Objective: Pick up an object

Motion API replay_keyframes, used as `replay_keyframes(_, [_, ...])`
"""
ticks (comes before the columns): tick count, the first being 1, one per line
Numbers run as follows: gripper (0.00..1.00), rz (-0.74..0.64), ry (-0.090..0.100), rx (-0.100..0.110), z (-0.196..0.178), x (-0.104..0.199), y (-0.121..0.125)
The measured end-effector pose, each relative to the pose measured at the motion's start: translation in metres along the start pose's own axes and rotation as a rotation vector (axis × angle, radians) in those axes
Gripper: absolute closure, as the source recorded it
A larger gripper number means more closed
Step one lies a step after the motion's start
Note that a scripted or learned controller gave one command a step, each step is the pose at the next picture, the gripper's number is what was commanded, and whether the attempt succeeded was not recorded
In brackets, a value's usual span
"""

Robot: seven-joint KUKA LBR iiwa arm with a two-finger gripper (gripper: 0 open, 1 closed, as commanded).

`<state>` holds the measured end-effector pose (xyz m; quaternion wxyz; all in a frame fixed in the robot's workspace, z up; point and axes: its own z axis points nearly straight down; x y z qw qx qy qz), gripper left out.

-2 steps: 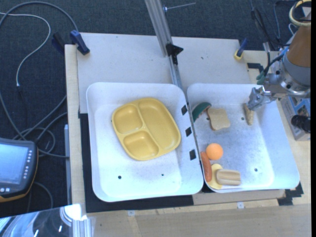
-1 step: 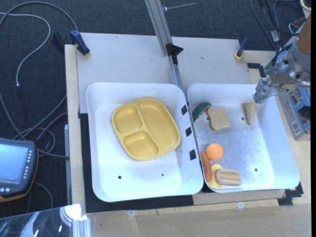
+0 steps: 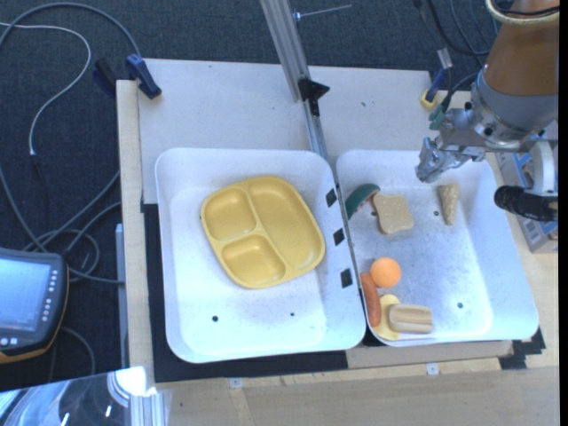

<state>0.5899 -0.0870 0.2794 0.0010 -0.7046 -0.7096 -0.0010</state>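
Hovering over the far edge of the right bin (image 3: 497, 238), the hand (image 3: 429, 169) hangs at the end of the arm (image 3: 524, 51), which comes in from the right. Nothing sits between its tips; whether it is parted or closed, cannot tell from this angle. Candidate objects all sit in the right bin: a bread slice (image 3: 393, 213) near the far-left part, with a green piece (image 3: 359, 195) just beside it against the divider; a pale stick-like piece (image 3: 448, 203) lies near the hand, a little toward the camera from it and apart from the bread. An orange ball (image 3: 385, 272) sits mid-left of the bin. At the near-left corner a carrot (image 3: 371, 298) lies along the wall, touching or just beside a yellow piece (image 3: 387, 325) that carries a tan roll (image 3: 412, 319). Left bin (image 3: 177, 238) holds a yellow tray (image 3: 261, 230) with three compartments, turned at an angle. Both bins rest side by side on the tabletop (image 3: 222, 105). A metal rail (image 3: 288, 34) runs from the far side down between the bins. A blue clamp (image 3: 142, 74) grips the tabletop's far-left corner.
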Motion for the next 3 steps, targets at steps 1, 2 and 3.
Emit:
replay_keyframes(1, [1.0, 0.001, -0.002, -0.003, 0.005, 0.042, 0.019])
replay_keyframes(2, [1.0, 0.001, -0.001, -0.002, 0.016, 0.088, 0.041])
replay_keyframes(3, [1.0, 0.002, -0.003, -0.003, 0.018, 0.136, 0.054])
